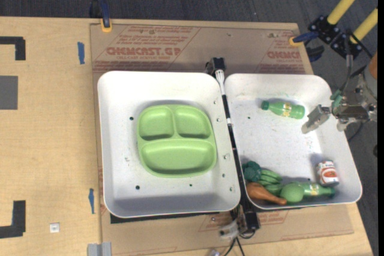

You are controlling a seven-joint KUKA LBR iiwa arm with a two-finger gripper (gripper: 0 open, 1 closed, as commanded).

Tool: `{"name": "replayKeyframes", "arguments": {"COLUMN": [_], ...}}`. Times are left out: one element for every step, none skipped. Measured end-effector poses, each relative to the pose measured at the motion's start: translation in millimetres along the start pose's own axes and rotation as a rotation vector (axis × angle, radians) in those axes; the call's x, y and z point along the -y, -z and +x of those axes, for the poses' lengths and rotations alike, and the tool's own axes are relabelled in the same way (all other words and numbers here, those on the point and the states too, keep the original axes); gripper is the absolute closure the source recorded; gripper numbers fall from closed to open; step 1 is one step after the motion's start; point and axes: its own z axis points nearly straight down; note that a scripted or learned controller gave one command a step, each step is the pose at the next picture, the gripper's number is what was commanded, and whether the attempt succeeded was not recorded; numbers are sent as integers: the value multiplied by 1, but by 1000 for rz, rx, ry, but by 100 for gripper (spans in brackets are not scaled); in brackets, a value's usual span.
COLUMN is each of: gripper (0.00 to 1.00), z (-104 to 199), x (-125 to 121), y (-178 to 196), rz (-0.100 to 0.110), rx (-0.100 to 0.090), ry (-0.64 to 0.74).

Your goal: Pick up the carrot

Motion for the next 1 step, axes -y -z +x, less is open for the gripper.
{"name": "replayKeyframes", "arguments": {"gripper": [0], "z": [53], "x": [31], "y": [-143], "rz": [6], "rx": [-2], "ry": [104]}}
